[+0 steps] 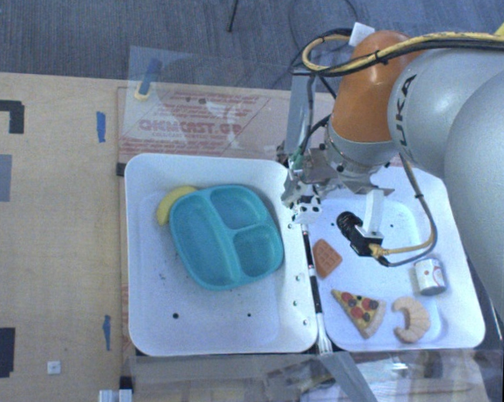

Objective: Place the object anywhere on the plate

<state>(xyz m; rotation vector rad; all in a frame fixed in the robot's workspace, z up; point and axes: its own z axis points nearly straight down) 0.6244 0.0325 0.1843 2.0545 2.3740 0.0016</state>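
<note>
A teal divided plate (225, 236) lies in the left bin (151, 316), with nothing on its three compartments. A yellow banana (168, 202) pokes out from under the plate's upper left edge. My gripper (300, 198) hangs below the orange wrist band (369, 93), over the upper end of the rim between the two bins and just right of the plate's top right corner. I see nothing between its tips. In the right bin (459, 326) lie an orange cracker (326, 257), a pizza slice (360, 311), a croissant (412, 318) and a small can (430, 276).
The grey arm covers the upper right of the right bin. A black cable plug (355, 230) dangles over that bin near the cracker. A clear plastic sheet (197, 123) lies behind the left bin on the wooden bench.
</note>
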